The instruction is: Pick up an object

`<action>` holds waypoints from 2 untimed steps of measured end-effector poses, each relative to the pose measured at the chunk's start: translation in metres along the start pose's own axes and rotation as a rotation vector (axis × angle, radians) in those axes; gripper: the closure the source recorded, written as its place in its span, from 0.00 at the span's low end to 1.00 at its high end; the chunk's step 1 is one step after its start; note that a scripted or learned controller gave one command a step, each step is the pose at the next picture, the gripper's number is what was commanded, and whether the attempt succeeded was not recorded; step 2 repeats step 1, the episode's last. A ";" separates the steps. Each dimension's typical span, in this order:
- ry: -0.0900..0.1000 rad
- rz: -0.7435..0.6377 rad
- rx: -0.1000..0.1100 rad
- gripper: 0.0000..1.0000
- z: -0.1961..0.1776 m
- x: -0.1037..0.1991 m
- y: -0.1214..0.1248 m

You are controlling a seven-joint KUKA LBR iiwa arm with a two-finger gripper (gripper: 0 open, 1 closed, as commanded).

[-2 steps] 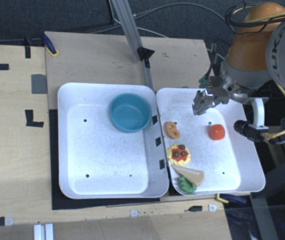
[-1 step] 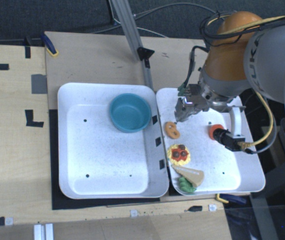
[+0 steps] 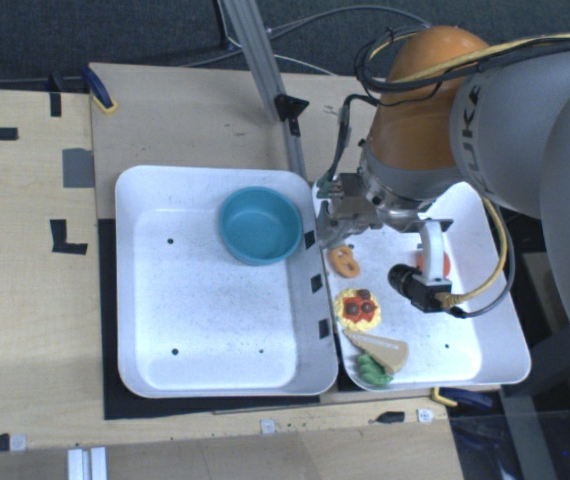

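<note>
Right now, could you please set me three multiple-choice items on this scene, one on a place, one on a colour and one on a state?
1. Where does the bowl lie?
A. in the left bin
B. in the right bin
C. on the bench outside the bins

2. What colour is the bowl?
A. red
B. blue
C. yellow

3. How does the bowl rest?
A. upside down
B. on its side
C. upright, its opening up

Answers:
1 A: it sits in the left bin, near that bin's upper right corner, while the gripper hangs over the right bin.
2 B: its rim and inside both show blue.
3 C: we look down into its hollow, ringed by the rim.
</note>
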State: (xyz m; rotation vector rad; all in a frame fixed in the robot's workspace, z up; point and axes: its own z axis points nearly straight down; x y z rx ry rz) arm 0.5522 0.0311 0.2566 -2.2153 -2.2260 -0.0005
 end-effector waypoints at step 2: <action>-0.001 0.001 0.002 1.00 0.019 0.046 -0.019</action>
